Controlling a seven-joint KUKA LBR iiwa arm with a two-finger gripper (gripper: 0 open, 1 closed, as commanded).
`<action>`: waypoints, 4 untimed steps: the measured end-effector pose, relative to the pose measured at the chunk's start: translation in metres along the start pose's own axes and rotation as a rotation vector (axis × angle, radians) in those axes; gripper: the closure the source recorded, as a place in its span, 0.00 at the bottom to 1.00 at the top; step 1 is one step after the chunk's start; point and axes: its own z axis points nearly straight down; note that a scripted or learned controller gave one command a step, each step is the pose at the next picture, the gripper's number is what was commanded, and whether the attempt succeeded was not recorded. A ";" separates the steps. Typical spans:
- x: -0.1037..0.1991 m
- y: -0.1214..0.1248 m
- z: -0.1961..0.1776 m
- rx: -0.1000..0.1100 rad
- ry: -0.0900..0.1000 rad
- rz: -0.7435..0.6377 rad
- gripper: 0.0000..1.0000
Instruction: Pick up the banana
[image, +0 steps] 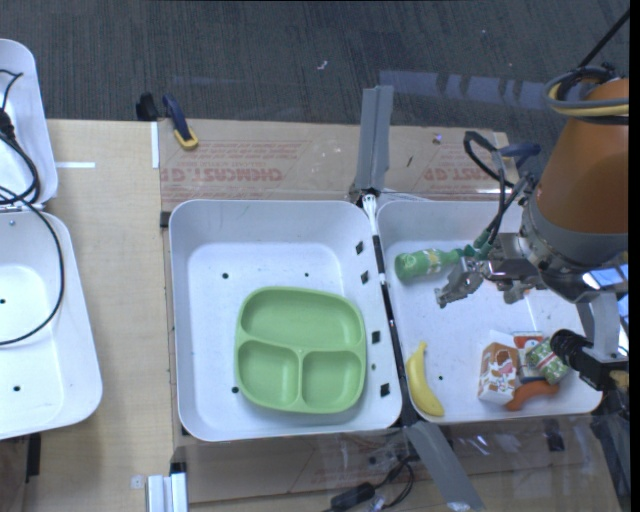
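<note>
The jaws (455, 288) hang above the right bin (470, 215), and whether they stand parted or closed cannot be told from this slant; nothing shows between them. The banana (422, 380) lies at that bin's near-left corner, against the wall shared with the left bin, well apart from the jaws, toward the bin's near rim and slightly left. Its long axis runs roughly front to back, so the coming reach likely goes nearward with the jaws straddling its width
</note>
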 end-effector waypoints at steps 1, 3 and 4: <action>0.066 -0.004 0.104 0.003 0.000 -0.091 0.00; 0.032 -0.004 0.104 0.000 0.001 -0.331 0.00; -0.030 -0.005 0.073 -0.002 0.000 -0.467 0.00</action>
